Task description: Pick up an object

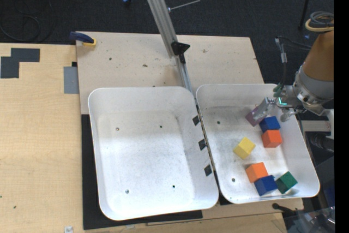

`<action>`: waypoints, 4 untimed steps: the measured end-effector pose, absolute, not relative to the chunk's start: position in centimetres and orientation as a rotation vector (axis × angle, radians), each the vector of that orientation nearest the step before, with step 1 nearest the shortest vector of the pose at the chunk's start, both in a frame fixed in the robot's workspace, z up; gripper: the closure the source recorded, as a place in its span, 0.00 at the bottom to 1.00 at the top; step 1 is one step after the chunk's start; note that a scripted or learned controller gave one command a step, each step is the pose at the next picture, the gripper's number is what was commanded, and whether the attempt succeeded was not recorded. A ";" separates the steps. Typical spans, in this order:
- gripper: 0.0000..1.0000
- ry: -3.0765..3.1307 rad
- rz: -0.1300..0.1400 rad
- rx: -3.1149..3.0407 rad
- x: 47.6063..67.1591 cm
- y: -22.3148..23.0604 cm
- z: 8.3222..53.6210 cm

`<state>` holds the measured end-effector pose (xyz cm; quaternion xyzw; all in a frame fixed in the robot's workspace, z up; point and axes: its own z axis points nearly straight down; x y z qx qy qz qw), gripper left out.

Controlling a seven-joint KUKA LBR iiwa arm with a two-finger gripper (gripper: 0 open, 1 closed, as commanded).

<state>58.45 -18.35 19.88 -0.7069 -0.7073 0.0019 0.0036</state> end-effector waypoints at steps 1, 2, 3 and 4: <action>0.00 -2.221 0.002 -2.218 58.6 -18.4 20.1; 0.00 -2.217 0.007 -2.215 58.6 -17.9 13.7; 0.00 -2.233 -0.017 -2.225 59.2 -17.8 11.5; 1.00 -2.226 -0.015 -2.224 59.0 -17.7 12.2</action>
